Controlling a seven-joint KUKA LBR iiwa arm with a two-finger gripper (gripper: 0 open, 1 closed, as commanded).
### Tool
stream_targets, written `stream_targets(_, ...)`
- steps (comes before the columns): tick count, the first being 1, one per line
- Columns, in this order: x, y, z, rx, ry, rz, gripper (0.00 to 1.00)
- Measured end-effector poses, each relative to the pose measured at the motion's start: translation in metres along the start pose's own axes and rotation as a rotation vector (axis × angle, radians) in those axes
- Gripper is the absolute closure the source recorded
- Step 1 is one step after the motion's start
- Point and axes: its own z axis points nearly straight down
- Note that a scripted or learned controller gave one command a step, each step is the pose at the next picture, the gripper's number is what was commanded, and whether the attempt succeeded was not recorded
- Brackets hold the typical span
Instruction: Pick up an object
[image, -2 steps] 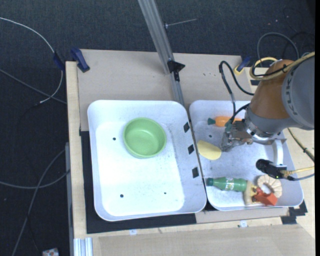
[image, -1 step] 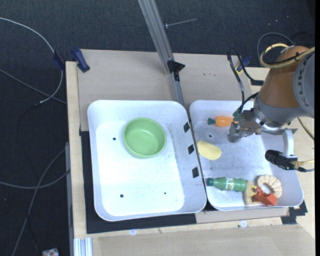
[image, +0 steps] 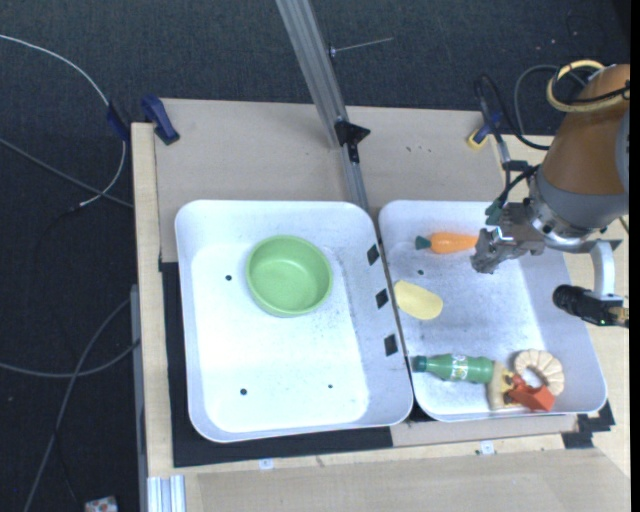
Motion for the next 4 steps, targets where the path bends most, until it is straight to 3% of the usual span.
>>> stream_targets(1, -0.002, 0.008, -0.065, -0.003, -0.001, -0.001, 1.0)
stream_targets(2, 0.046, -0.012, -0.066, 0.016, 0.006, -0.005, 1.0)
stream_targets(4, 0.142, -0.038, -0.064, 0.02, 0.006, -0.006, 1.0)
